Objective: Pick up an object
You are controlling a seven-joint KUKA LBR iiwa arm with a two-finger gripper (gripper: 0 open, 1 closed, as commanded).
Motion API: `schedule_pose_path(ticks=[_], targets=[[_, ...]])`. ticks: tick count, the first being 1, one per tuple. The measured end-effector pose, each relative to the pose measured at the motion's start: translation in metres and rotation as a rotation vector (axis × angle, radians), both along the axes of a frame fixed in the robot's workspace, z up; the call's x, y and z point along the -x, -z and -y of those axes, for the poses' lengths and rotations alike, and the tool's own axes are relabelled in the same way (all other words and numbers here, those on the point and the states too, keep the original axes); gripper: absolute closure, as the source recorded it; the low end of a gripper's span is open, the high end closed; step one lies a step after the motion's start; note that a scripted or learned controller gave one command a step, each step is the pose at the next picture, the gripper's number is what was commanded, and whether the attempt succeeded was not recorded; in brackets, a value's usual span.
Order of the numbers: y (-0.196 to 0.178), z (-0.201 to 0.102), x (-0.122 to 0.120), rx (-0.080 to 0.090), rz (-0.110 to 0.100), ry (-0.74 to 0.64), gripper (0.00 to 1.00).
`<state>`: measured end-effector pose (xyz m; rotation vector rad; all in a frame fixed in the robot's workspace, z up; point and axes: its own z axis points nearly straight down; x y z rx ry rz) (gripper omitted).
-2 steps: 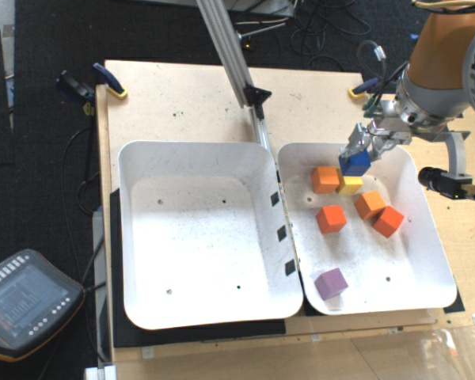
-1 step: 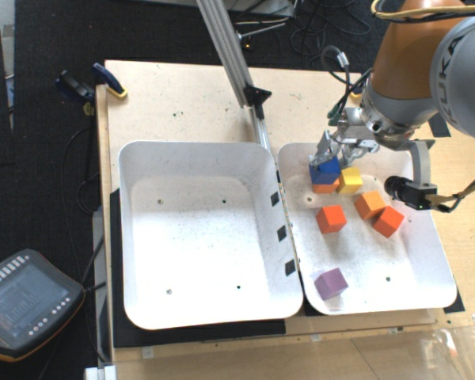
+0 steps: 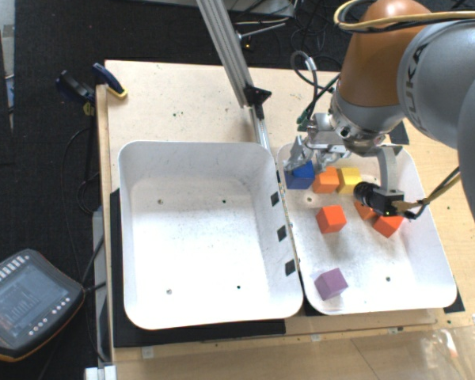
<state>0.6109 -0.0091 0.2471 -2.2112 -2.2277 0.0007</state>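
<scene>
White plastic makes up both shallow bins: the left bin and the right bin, lying side by side on the pale bench.

Seen from above, the right bin holds six blocks. One blue block sits at the bin's far left, with an orange block just beside it and one yellow block touching that. A second orange block lies apart, nearer the middle. One red-orange block lies toward the right, and one purple block sits alone near the front edge.

The gripper hangs over the cluster of blue, orange and yellow blocks; whether it is apart or together cannot be told, as the wrist hides it. A black fitting with cables crosses beside the red-orange block.

A slanted metal rail runs down to the seam between the bins. A blue and yellow clamp grips the bench's far left corner, and a grey handheld pendant lies off the bench at lower left.
</scene>
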Motion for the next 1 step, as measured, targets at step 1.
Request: schedule_pose_path(ticks=[1], targets=[[0.01, -0.0433, 0.0093, 0.0, -0.001, 0.0, 1.0]])
